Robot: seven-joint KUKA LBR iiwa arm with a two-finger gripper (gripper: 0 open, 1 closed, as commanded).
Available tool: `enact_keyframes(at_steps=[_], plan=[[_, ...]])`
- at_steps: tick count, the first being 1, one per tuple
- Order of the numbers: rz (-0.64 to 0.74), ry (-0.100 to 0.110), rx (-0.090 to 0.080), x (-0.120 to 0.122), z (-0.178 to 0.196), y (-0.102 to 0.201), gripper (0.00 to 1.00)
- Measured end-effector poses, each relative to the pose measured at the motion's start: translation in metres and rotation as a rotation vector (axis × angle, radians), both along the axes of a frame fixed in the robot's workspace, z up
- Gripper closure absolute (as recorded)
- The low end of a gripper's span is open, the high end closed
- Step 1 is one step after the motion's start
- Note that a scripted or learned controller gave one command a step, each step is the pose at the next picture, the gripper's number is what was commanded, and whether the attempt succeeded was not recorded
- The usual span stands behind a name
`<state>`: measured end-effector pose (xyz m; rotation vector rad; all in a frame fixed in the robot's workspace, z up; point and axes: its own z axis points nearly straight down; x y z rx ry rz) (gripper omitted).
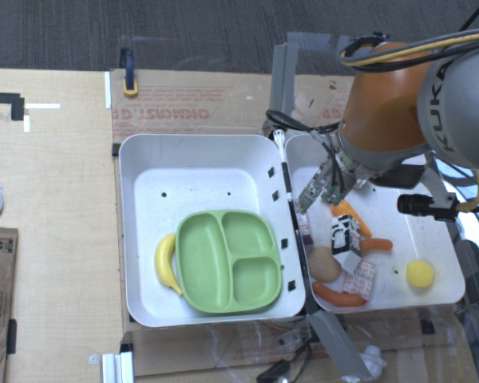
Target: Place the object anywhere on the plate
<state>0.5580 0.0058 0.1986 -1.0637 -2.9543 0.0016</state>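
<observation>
A green divided plate (226, 260) lies in the left bin (144, 174), towards its front. My gripper (318, 191) hangs over the left side of the right bin (447, 290), close to the wall between the two bins. Just below and to the right of it are an orange carrot (348, 214) and a black-and-white box (344, 234). Further forward lie a brown potato (324, 264), a red sausage (338, 296), a second sausage (374, 245) and a wrapped packet (360, 277). I see nothing clearly held.
A yellow banana (166, 263) lies against the plate's left edge. A yellow lemon (420, 273) sits at the right bin's front right. The arm's orange band (383, 94) looms over the back of the right bin. A black cylinder (419, 205) juts in from the right.
</observation>
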Motion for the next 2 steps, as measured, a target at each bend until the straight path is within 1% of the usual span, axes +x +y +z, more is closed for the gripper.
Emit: enact_keyframes(at_steps=[1,2], plan=[[-0.047,-0.002,0.000,-0.0182,-0.0613,-0.1410,1.00],[-0.052,-0.004,0.001,-0.0170,-0.0526,-0.1415,1.00]])
